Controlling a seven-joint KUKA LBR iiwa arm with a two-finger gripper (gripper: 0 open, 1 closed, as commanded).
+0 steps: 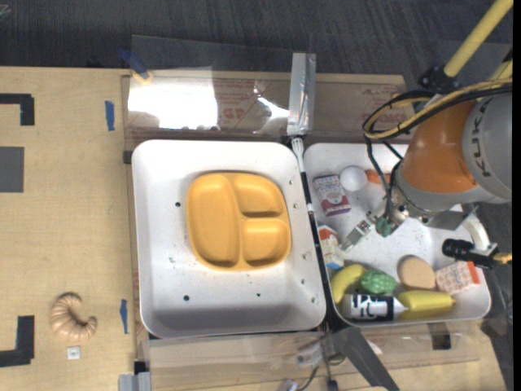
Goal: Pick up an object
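Left bin (155,218): white, shallow, smooth, with rounded corners. A yellow plate (238,219) lies in the middle. It looks like smooth plastic, with rounded corners and three dips in it.

Right bin (480,304): white too, and full of small things.

Things in the right bin: a white ball (353,177), round and smooth; a small white and red carton (330,194); a yellow banana (345,278), curved; a green bumpy toy (378,283); a black bottle (371,305) with white letters, lying down; a yellow long thing (423,301); a tan oval thing (417,272); a small red and white packet (456,277).

Claw (384,223): low over the middle of the right bin, near the green-tipped bit. I cannot tell how its tips are set, or if it has anything.

Things near the claw: the ball and carton are up and to the left of it. The banana, green toy and tan oval are just below it.

Arm (444,157): grey with a big orange band. It comes in from the right and bends down into the bin.

Surface (57,218): light wood. A tan curly toy (73,316) lies on it, far left of the bins.
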